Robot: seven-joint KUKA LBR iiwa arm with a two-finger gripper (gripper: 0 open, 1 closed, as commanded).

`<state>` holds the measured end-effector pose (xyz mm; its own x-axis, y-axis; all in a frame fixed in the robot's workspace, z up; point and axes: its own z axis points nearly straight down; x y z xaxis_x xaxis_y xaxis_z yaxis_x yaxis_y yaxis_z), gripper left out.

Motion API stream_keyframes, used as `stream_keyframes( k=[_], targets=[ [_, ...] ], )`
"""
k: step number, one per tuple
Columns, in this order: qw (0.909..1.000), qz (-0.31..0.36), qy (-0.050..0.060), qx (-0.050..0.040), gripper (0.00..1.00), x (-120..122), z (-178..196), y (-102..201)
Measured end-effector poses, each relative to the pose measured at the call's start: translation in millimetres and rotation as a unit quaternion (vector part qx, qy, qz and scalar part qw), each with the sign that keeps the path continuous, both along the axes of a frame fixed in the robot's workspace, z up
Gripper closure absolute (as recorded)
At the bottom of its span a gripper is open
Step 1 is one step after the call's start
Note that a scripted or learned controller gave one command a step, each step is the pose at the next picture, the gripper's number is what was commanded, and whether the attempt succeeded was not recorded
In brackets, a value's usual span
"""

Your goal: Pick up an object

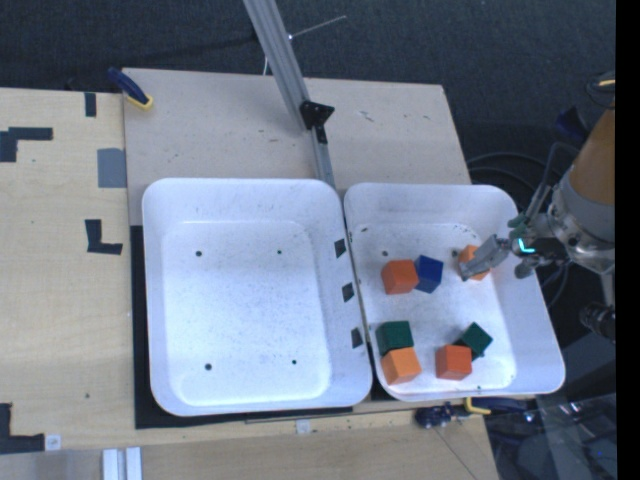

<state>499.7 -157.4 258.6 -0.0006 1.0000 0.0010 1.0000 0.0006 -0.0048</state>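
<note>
Bench [260,128]: a pale wooden top with dark tape marks along its left part; both bins sit on it side by side.
Left bin [160,268]: white and shallow, its floor speckled and showing four small dark dots.
Right bin [530,358]: white and shallow, its rim touching the left bin's rim; all the blocks lie in it.
Arm [590,183]: grey with an orange band, reaching in from the right over the right bin's right rim.
Metal rail [275,43]: a slanted grey bar running from the top edge down to the seam between the bins, with a black clamp partway along it.
Gripper [478,261]: low over the right bin's upper right part, fingers pointing left; a small orange block [468,256] sits at its tips, apparently between the fingers, though the frame is too coarse to be certain, or to tell how far they are spread.
Centre blocks: an orange cube [399,276] touching a blue cube [429,272], to the left of the gripper and apart from it.
Lower left blocks: a dark green cube [394,335] touching an orange-tan cube [402,364] below it.
Lower right blocks: a red-orange cube [454,361] just beside a second green cube [476,339].
Blue and yellow tool [130,86]: lies on the bench's upper left corner, well apart from the bins.
</note>
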Motion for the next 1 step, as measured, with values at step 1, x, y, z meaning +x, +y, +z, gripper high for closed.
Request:
stream_keyframes(
  k=[1],
  targets=[
    [1.0,0.001,-0.002,-0.0005,0.0,0.7,1.7,-0.1]
  ],
)
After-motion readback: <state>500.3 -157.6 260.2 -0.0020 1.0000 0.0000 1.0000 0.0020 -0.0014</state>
